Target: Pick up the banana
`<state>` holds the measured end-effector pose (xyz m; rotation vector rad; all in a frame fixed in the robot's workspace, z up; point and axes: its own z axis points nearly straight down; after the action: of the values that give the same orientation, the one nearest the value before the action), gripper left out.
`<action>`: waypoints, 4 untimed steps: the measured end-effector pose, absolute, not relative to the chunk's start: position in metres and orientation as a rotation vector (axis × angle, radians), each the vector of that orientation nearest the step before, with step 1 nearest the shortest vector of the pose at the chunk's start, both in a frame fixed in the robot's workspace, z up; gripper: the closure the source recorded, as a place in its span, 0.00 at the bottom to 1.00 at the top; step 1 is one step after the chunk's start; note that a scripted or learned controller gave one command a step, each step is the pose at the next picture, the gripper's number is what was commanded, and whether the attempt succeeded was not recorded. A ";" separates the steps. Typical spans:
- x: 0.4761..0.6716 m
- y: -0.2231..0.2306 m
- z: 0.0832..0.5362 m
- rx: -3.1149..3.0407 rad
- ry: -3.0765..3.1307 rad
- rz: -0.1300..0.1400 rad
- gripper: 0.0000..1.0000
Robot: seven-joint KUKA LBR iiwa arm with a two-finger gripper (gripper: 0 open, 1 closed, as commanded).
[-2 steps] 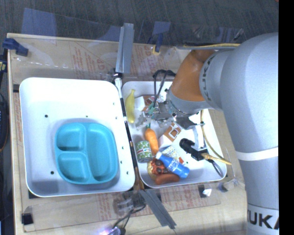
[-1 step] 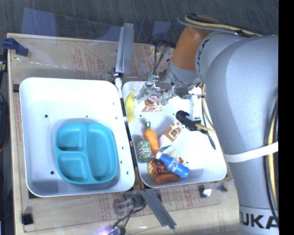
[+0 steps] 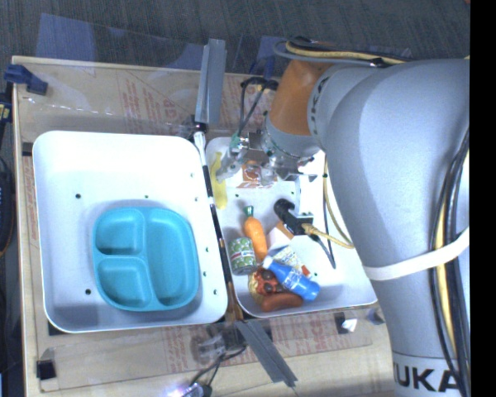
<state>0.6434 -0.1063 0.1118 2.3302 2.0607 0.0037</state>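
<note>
You see an evenly lit, moderately bright scene under diffuse overhead light. The white left bin (image 3: 58, 213) is close to washed out, with a soft shadow beneath the blue tray (image 3: 146, 259). The arm (image 3: 397, 180) carries a broad pale sheen. Fine detail is soft and grainy; the surrounding floor (image 3: 231, 7) is dark.

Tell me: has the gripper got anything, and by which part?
Cannot be told: the arm covers the gripper; the banana lies in the right bin.
</note>
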 end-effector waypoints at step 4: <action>0.652 -0.158 0.091 2.328 2.117 -0.005 0.00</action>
<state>0.6523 -0.1577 0.0910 2.3280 2.1167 -0.0051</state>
